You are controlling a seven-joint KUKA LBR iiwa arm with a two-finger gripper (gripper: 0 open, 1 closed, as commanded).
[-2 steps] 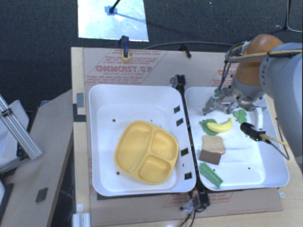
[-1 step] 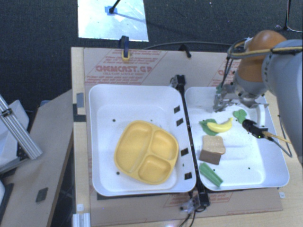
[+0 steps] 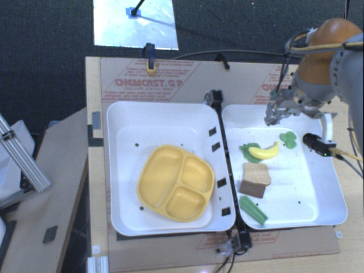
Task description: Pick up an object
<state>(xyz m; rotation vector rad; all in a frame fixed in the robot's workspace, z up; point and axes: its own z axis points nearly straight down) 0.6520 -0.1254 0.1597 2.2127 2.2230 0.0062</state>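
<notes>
The right bin (image 3: 324,209) holds a yellow banana (image 3: 265,151) lying on a green leafy piece (image 3: 249,151). A small green piece (image 3: 289,139) sits to its right. Below the banana lies a tan and brown sandwich block (image 3: 255,179), and a green cucumber-like stick (image 3: 253,210) rests near the bin's front left corner. My gripper (image 3: 274,116) hangs over the back of the right bin, above and slightly right of the banana, with nothing seen between its fingers. Whether it is open or shut is unclear from this angle.
The left bin (image 3: 122,152) holds a yellow divided plate (image 3: 176,182). A black divider (image 3: 223,164) runs between the two bins. The arm with its orange band (image 3: 333,44) reaches in from the upper right.
</notes>
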